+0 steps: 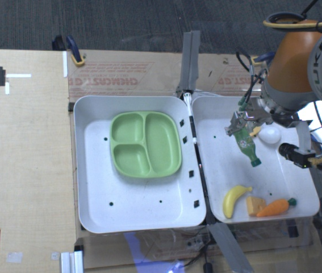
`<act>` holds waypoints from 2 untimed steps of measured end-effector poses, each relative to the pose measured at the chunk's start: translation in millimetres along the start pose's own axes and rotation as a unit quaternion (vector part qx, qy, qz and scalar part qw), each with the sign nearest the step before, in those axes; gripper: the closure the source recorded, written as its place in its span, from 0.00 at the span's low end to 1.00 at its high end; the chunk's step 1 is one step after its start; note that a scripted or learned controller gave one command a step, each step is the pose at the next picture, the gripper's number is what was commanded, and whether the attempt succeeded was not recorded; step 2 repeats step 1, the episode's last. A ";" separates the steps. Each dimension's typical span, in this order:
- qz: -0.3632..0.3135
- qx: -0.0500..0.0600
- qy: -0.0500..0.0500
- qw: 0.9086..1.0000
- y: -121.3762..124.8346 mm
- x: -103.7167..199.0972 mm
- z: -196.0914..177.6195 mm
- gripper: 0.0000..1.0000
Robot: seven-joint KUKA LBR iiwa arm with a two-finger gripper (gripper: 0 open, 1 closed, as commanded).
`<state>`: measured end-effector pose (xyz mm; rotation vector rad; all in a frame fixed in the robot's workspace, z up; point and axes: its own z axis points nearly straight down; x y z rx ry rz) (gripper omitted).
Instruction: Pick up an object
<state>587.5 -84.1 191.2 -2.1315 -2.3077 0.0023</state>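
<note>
Green bottle [247, 145] in the right bin [217, 169], just left of the white egg [270, 134]; long axis slanting toward the banana [234, 200]. Hand [239, 122] at its upper end, apparently pinching it.

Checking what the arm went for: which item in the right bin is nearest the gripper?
The green bottle, right at the gripper; the banana, carrot and tan block lie at the bin's near edge.

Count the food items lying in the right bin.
3: a banana, a tan block and a carrot, clustered along the near edge. The arm may hide more.
</note>
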 end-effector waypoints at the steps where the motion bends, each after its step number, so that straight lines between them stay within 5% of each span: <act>1: 0.095 0.002 0.000 0.996 -27.2 31.9 0.9 1.00; 2: 0.095 0.002 0.000 0.996 -27.2 31.9 0.9 1.00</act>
